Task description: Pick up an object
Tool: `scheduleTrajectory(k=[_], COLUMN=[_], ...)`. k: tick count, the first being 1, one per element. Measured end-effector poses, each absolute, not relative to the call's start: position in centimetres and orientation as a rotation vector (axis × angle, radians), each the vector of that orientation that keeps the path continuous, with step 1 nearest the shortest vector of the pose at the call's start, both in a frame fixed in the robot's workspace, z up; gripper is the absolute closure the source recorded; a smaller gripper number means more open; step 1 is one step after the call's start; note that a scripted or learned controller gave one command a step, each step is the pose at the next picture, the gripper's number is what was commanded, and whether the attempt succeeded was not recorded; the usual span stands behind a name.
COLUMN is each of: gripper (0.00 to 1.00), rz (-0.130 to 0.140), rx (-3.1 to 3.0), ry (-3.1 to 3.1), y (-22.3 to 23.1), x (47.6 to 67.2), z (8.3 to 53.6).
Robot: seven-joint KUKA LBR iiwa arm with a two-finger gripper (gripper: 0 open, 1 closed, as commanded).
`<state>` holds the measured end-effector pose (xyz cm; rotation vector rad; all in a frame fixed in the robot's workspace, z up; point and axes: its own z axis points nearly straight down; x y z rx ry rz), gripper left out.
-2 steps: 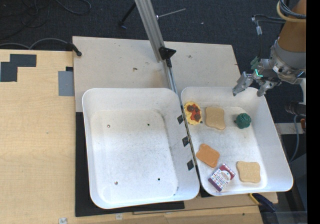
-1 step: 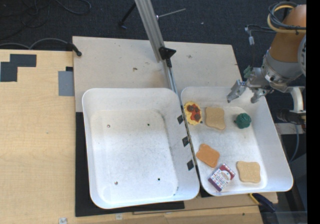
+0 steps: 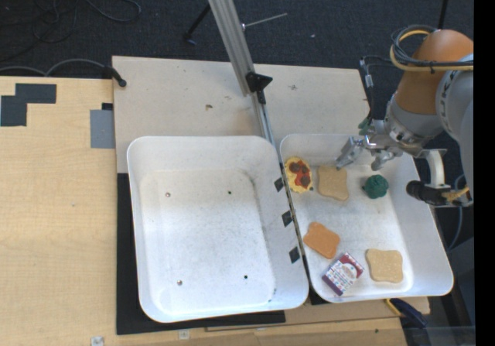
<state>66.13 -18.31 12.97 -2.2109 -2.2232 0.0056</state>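
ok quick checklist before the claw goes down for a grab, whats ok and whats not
1. Claw over the right bin: ok, it hangs above the bin's upper part.
2. Claw free of load: ok, nothing between its fingers.
3. Fingers spread for a grab: ok, they look open.
4. Target close by: ok, the tan slice and green ball lie just below the claw.
5. Room around the slice: not ok, the pizza toy sits right beside it at the bin wall.
6. Claw height above the things: cannot tell from this slant.
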Motion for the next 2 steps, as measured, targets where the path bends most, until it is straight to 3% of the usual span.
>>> scheduleTrajectory(k=[1,2], gripper=[0.0,1.0], rz=[-0.001,-0.004], rx=[-2.214,-2.214], ry=[-2.228,-2.236], y=[-18.2,-18.2], x=[66.3,66.4], z=[9.3,10.6])
